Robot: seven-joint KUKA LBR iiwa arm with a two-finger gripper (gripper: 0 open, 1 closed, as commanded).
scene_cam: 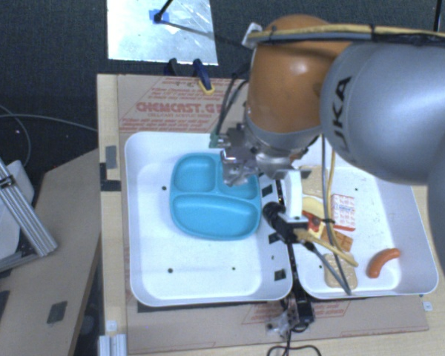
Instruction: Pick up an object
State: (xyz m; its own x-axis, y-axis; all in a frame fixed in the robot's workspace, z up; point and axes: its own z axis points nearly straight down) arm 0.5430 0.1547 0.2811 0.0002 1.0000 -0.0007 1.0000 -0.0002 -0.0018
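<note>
Your nearest target is the blue divided plate (211,206), lying flat in the left bin (144,273) against its right wall. Expect it light, rigid and slick: pinch a raised rim, not the flat floor. It has three smooth compartments. The gripper (241,170) hovers over its right rim; how wide it stands, I cannot tell.

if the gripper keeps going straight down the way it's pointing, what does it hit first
Most likely the right edge of the blue divided plate in the left bin; the gripper hangs just above it, though depth is hard to judge.
</note>
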